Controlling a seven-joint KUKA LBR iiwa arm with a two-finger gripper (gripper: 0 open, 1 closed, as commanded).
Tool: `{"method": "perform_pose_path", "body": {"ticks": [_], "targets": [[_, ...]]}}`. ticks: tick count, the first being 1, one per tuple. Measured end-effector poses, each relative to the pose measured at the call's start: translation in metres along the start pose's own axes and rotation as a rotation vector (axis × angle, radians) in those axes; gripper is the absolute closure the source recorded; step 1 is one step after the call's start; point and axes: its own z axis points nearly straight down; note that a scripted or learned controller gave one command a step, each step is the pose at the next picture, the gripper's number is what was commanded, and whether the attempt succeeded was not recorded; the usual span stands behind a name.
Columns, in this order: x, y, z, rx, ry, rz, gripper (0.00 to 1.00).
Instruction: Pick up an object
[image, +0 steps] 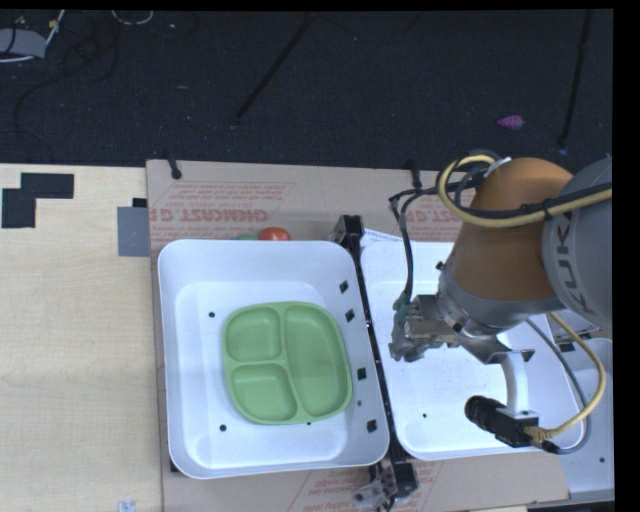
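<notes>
Nearest the camera, the shallow white left-hand bin (190, 300) holds a pale green three-compartment plastic plate (287, 362), lying flat at its centre. Beside it, the shallow white right-hand bin (440, 435) has the grey arm with the orange band (505, 245) reaching over it; the jaws (408, 335) hang low near the bin's left wall — how far open, cannot tell, nor whether they hold anything. Further back, a small red-orange round object (274, 235) sits just behind the left bin on the desk (70, 330). Judged: nothing lifted yet; the pick remains to be done.
</notes>
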Motion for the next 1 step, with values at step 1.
{"method": "perform_pose_path", "body": {"ticks": [1], "targets": [[0.0566,0.0040,0.0032,-0.001,0.000,-0.002,1.00]]}}
